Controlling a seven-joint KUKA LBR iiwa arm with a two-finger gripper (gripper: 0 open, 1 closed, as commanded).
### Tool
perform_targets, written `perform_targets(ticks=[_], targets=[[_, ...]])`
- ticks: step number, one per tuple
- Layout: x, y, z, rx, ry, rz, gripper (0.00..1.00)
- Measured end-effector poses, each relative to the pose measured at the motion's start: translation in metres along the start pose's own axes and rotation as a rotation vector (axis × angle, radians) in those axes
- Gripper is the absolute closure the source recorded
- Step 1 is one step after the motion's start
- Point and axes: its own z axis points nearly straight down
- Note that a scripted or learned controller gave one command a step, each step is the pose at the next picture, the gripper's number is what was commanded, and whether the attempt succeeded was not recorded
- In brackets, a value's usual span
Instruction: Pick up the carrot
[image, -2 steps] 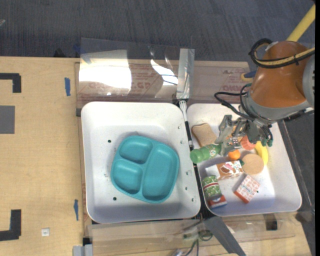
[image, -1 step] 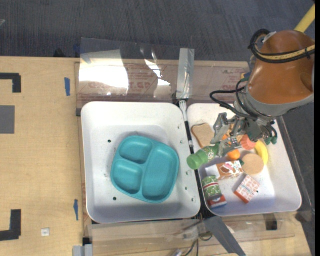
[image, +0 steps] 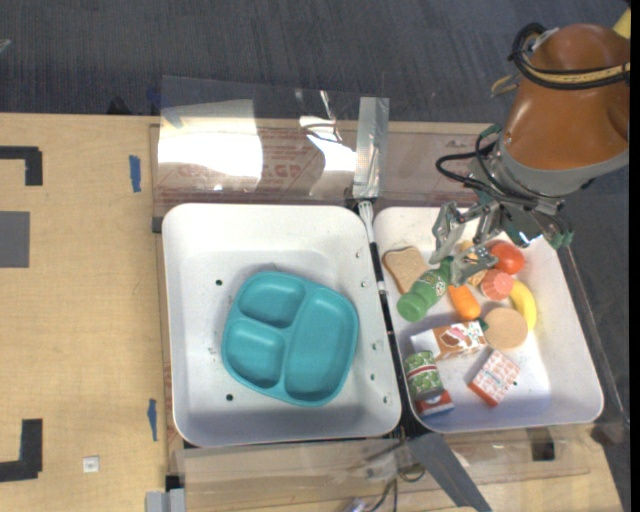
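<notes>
Now, carrot (image: 463, 300) in right bin (image: 570, 400), just below end effector (image: 466, 243)

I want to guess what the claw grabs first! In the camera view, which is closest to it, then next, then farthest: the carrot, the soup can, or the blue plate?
1. Carrot, just below the gripper in the right bin.
2. Soup can, near that bin's front edge.
3. Blue plate, over in the left bin.

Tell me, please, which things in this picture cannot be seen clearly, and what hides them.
- Jaws: in the camera view, the gripper hangs over the right bin. Wrist and cables crowd it, so open or shut is unclear.
- Carrot: its upper end lies under the gripper.
- Green bottle: its top is partly covered by the gripper.
- Can and red carton: the labels are too small to read.
- Arm: cut off by the picture's top edge.
</notes>
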Motion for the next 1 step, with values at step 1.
perform_targets(ticks=[1], targets=[[0.0907, -0.0339, 0.0751, -0.005, 0.011, -0.063, 1.00]])
